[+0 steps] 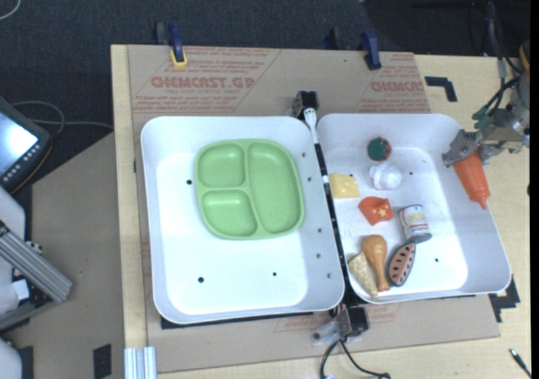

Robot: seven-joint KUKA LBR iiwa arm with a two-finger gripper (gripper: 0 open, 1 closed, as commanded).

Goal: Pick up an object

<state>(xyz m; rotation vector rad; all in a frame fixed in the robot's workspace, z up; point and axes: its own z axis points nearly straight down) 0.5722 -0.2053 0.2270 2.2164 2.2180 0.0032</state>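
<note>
Seen from above at a slant: surface (253, 74) of brown board printed in red, clamped at the far edge by two blue clamps (175, 40). On it, two shallow white bins touching along their inner walls. In the left bin (168, 276), a pale green divided plate (250, 189) with three compartments, lying flat toward the far side, all compartments bare. In the right bin (472, 268), a cluster of small things: nearest the dividing wall, a yellow cheese-like square (343, 185); beyond it toward the far wall, a dark green ball with a red spot (379, 148), and just in front of that a white lump (386, 175). Nearer the middle, a red piece with a yellow mark (376, 210), then a small tin can (414, 223) lying tilted. At the near wall, a tan drumstick-shaped toy (375, 257) over a pale chip (360, 270), touching a watermelon-slice toy (400, 264) propped on its right. Farthest right, an orange carrot-like thing (474, 179) slanting across the bin's right rim, its upper end up against the claw (466, 150), which hangs over that rim. Cannot tell whether the claw is gripping it or how widely set.
</note>
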